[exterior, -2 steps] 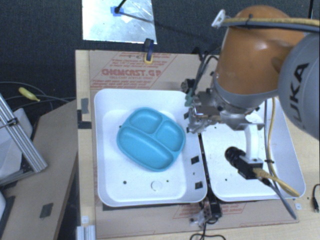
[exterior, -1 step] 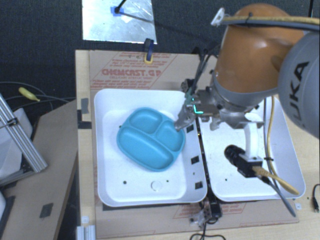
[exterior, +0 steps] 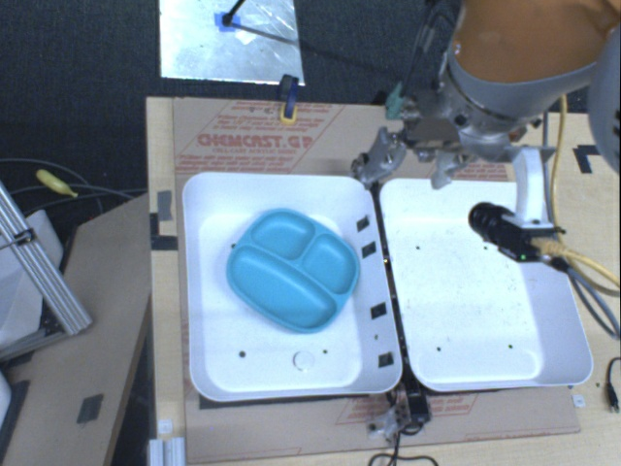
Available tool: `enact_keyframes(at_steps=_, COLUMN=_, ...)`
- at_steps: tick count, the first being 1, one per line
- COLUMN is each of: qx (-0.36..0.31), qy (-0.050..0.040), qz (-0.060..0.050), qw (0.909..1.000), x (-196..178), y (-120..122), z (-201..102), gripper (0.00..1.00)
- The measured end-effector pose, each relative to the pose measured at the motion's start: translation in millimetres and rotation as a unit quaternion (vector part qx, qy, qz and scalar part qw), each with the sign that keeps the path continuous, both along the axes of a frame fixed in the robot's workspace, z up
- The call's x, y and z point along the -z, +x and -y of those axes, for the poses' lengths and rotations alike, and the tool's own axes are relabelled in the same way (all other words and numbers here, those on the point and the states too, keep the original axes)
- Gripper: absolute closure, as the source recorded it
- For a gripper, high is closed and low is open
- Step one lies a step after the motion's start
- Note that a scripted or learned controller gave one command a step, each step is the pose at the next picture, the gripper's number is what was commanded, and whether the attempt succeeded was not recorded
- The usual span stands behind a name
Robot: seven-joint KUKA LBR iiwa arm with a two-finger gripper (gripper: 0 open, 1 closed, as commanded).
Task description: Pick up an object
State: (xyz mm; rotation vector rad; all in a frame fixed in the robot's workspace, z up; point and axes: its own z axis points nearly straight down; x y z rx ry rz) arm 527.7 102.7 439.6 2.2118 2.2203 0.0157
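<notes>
You can see two metal fingers (exterior: 380, 158) of the gripper (exterior: 412, 168) spread wide apart with nothing between them, one tip near the top of the seam between the bins and the other over the far rim of the right bin (exterior: 543, 357). Behind them the wrist rises into the orange band (exterior: 524, 17) at the top right of your view. A black cylindrical part (exterior: 500, 229) with a yellow cable hangs over the right bin. Your object, the blue divided plate (exterior: 291, 270), lies flat in the middle of the left bin (exterior: 209, 357), well apart from the fingers. Both bins rest on a cardboard sheet (exterior: 262, 134)
</notes>
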Motion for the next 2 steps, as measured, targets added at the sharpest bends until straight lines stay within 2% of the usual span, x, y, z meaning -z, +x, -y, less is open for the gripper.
enact_keyframes(at_steps=1, qx=-0.002, qy=-0.0003, qz=-0.008, qw=1.0, x=46.3, y=-43.1, z=-26.8, gripper=0.0)
enact_keyframes(at_steps=2, qx=-0.001, qy=0.0013, qz=0.001, qw=1.0, x=-32.6, y=13.4, z=-67.9, gripper=0.0)
